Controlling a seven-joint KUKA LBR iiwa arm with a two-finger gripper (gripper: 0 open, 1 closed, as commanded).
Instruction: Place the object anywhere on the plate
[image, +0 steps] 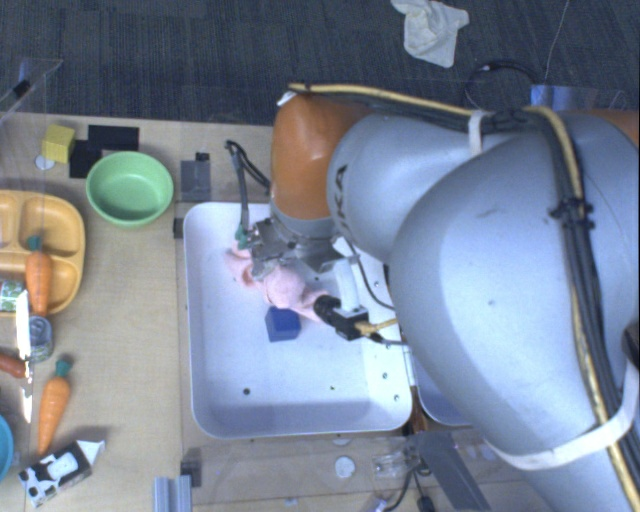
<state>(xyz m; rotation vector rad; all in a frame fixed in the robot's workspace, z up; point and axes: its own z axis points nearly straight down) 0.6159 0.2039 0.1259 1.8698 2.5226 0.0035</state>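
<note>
The grey arm (480, 250) was seen stretched in from the right, its bulk covering the right rim of the white bin (300, 400) and most of a second bin (435, 405) just beside that rim. The arm's orange band (300, 150) was seen above the bin's far edge, and the gripper (280, 268) was lowered inside the bin, in its far half. Whether the gripper was open or closed could not be told, as its tip was masked by the wrist.

A pink item (285, 290) was seen on the bin's floor, directly beneath the gripper and apparently touching it; what it was could not be made out, and nothing could be seen to be gripped. A blue block (283, 325) was seen near the middle of the bin, just beside the pink item on its near side and apart from the gripper.

Left of the bin, well apart from it, a yellow tray (55, 225) was seen with a carrot (37, 282) laid in it. A green bowl (128, 187) was set beyond the bin's far-left corner. A crumpled cloth (432, 30) was seen on the dark floor well beyond the bin's far edge. A second carrot (52, 400) and a cow-patterned carton (60, 468) were seen left of the bin's near corner. A black block (105, 143) and a yellow block (58, 143) were seen left of the bowl, farther from the bin.
</note>
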